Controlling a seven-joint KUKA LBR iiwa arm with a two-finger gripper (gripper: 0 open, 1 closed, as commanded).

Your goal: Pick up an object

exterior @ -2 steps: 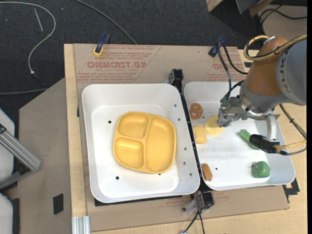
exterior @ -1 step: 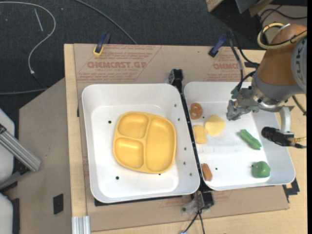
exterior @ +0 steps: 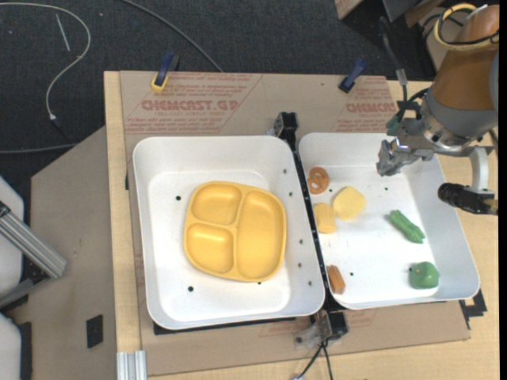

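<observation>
Scattered in the right shallow white bin (exterior: 372,248), six small toy food pieces, all lying flat on the floor of the bin and none of them lifted.

Near the left wall of this bin: an orange-brown ring-shaped piece (exterior: 318,180). Just below it and to the right, a pale yellow rounded chunk (exterior: 348,203), touching or almost touching a darker yellow blocky piece (exterior: 325,218) on its left. Lower down along the same wall, a small orange-brown oblong piece (exterior: 335,279). Toward the right side, a long green pod-shaped piece (exterior: 406,226) lying at a slant, and near the front right corner a bright green rounded piece (exterior: 424,275).

Reaching in from the right, the grey arm with the orange band (exterior: 463,77). At its end, the two-finger gripper (exterior: 390,161), over a bare part of the upper half of the right bin. Not possible to tell from this view if released or clenched. Nothing seen in its grasp.

Closest to the gripper: the pale yellow rounded chunk, below and to the left, apart from it. Ring-shaped piece further left, at about the same height in the view. Long green pod below the gripper, a little to the right, also apart. Both pieces at the front edge well apart from it.

In the left shallow white bin (exterior: 158,180), a yellow plastic plate with three compartments (exterior: 236,230).
</observation>
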